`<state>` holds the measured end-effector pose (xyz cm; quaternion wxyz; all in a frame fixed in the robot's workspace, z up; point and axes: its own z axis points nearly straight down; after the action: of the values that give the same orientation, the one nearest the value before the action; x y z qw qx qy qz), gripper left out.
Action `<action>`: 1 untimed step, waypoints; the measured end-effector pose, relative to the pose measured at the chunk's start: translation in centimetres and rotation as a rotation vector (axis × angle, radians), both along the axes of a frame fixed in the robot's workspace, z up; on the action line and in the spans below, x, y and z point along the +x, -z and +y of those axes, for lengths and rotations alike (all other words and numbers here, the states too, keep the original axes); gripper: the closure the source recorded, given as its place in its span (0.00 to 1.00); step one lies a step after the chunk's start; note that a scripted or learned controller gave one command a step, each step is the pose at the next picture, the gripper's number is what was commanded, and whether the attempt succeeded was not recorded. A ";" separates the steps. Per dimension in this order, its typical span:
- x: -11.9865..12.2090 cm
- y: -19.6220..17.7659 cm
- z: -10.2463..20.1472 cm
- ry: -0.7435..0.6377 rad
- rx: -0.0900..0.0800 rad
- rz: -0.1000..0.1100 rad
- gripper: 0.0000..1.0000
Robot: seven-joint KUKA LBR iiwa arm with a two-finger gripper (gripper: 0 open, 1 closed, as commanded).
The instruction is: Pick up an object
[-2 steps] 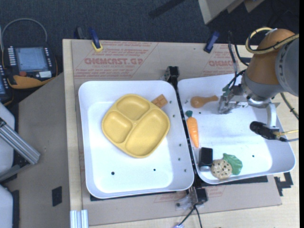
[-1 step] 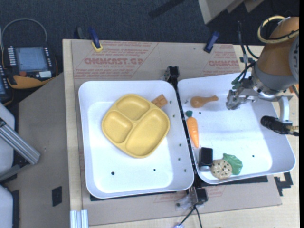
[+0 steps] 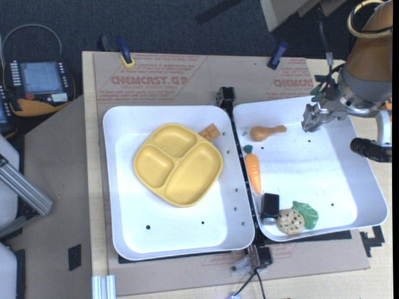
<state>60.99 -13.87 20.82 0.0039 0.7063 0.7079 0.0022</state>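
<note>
The right bin (image 3: 349, 185) has a broad bare floor through its middle and far right. Along its left wall lie a drumstick (image 3: 268, 131), carrot (image 3: 252, 172), black block (image 3: 270, 204), cookie (image 3: 289, 221) and green leaf (image 3: 307, 213) (tightly bunched). A yellow plate (image 3: 178, 164) crowds the left bin (image 3: 124, 217).

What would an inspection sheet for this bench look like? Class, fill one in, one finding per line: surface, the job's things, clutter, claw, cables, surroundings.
Surface: two white bins side by side, left bin and right bin, on a brown board.
Job's things: in the right bin a carrot, a tan drumstick, a cookie, a green leaf and a black block; in the left bin a yellow tray with a small brown block at its edge.
Clutter: nothing seen.
Claw: the claw is over the right bin's far side, apart from the drumstick.
Cables: a dark cable at the near edge.
Surroundings: a pendant on the left.
</note>
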 end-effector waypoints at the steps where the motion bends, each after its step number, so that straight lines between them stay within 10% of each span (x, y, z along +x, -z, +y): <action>1: -0.2 -4.6 -0.6 0.002 0.000 0.000 1.00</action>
<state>60.77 -14.45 25.44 0.0039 0.7069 0.7073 0.0019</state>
